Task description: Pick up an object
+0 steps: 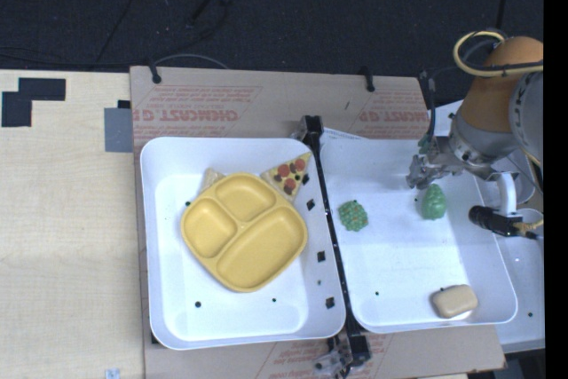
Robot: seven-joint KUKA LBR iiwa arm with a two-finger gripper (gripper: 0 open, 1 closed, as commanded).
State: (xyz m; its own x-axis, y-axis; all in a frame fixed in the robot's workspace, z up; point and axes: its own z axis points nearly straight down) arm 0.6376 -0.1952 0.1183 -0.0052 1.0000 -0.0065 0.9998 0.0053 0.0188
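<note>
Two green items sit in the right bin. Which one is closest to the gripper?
The smooth green lump, directly beneath the gripper. The knobbly green ball lies farther left, near the divider.

Right bin (390, 315): three loose objects. Green knobbly ball (353, 216) near the left wall, lying alone. Smooth green lump (434, 203) further right, directly under the gripper (429, 176), contact cannot be told. Tan bread-like piece (455, 302) flat in the near right corner.
Left bin (169, 280): yellow divided plate (246, 231), pizza slice (290, 175) at its far edge
</note>
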